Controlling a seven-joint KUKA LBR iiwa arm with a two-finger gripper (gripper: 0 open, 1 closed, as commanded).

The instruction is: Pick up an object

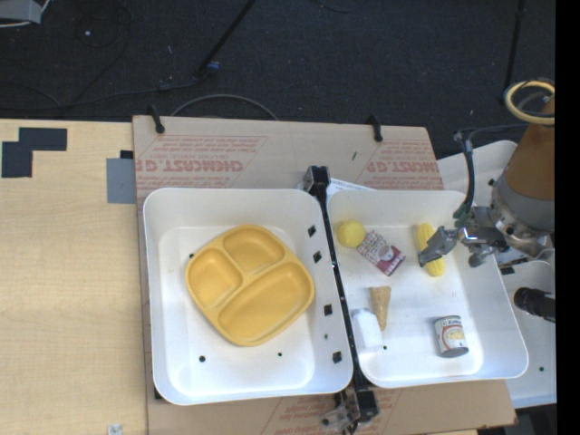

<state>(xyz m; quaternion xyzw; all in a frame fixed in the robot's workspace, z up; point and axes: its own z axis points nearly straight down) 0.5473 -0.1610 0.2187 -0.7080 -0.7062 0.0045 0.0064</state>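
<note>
Beside pincer (450, 246), corn (428, 247), can (449, 336)

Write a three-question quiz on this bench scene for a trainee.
1. True or false: the yellow divided plate lies in the left bin.
2. Which item lies nearest the gripper? A. small can B. corn cob C. ice-cream cone
3. Fill in: the yellow lemon-like fruit sits in the ____ bin.

Key: 1 true; 2 B; 3 right.
</note>
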